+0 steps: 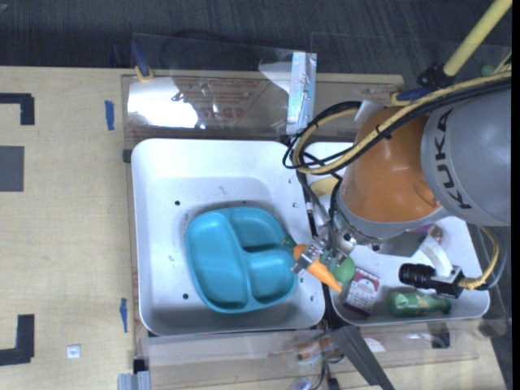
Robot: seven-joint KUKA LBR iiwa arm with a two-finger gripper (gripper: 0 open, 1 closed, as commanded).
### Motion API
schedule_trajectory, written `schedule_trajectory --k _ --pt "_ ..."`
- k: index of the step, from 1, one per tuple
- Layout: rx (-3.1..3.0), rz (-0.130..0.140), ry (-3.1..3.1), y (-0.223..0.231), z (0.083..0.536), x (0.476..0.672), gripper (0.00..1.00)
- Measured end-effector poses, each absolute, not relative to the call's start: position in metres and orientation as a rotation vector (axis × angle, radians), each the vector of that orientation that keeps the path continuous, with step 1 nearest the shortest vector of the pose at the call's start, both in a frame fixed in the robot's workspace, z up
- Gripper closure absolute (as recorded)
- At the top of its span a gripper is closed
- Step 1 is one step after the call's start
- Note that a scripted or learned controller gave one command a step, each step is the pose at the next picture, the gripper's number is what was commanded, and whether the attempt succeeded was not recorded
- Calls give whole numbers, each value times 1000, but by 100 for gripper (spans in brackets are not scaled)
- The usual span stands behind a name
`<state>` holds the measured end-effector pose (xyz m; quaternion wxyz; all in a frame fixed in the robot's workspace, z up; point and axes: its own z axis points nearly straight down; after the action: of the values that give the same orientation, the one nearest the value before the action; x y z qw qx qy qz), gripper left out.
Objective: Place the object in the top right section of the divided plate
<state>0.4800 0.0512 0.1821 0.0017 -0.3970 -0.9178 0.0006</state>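
A blue divided plate [240, 258] lies in the left white bin [162, 218], with one long section on its left and two smaller sections on its right. An orange toy carrot [323, 273] with a green top sits over the rim between the two bins, just off the plate's right edge. My gripper [315, 254] hangs directly above the carrot, under the grey and orange wrist [386, 177]. The wrist and cables hide where the gripper meets the carrot.
The right bin [475, 299] holds a small red and white packet [363, 291], a green bottle [418, 302], a black cylinder [418, 275] and a white piece [439, 254]. A clear plastic panel [211, 96] stands behind the left bin. Black cables [313, 136] loop beside the wrist.
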Motion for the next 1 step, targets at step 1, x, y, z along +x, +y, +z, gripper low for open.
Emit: schedule_trajectory --k 1 --pt "-1060 2 -2952 29 182 480 100"
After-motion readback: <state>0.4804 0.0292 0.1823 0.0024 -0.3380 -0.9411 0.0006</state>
